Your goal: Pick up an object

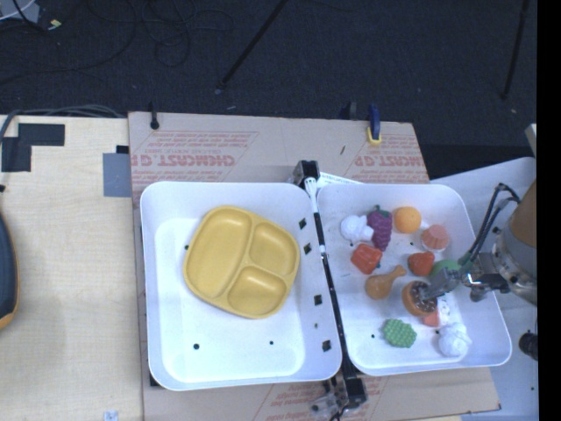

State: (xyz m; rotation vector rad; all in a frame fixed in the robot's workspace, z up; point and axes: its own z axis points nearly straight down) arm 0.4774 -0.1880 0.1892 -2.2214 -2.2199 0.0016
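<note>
The grey two-finger gripper [431,289] is hanging low in the right-hand shallow white plastic bin [478,345], its tip sitting right over a round orange-and-brown toy piece [415,298]. By my reading, the descent-and-grasp step is under way, but nothing is visibly caught, and whether the tool is parted or pressed together cannot be told from this slant.

Taking that round piece as the landmark: a tan plastic drumstick [384,282] is lying just to its left, a small red chunk [420,263] just behind it, a bumpy green toy [399,332] in front and to the left, and a white crumpled lump [452,343] in front and to the right. A purple grape cluster [380,227] and an orange ball [406,219] are sitting farther behind.

The next move is probably calling for a firm close and a straight lift, since neighbours are crowding three sides. The bin's right wall is lying near on the landmark's right, leaving little sideways room; the open space is upward. The yellow divided plastic plate [243,260] in the other white bin [175,358] is lying well apart, to the landmark's left.
</note>
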